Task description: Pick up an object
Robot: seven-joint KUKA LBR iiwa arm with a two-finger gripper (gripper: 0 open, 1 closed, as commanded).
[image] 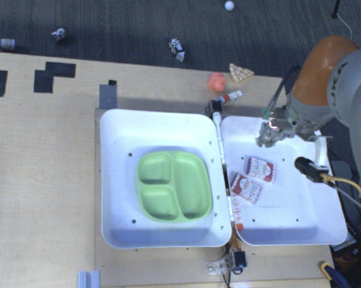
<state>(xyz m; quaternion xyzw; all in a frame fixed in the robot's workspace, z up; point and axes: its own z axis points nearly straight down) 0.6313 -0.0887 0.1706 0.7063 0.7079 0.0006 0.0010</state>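
pincer [268,137] over right bin [296,224] | 2 packets [254,178] | green tray [173,185] left bin [117,168]

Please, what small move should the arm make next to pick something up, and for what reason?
Probably shift the claw toward the near side of the right bin and lower it over the upper red-and-white packet. The claw hangs above the bin's far part with nothing seen between it and the floor, and the two packets lie just nearer to the camera.
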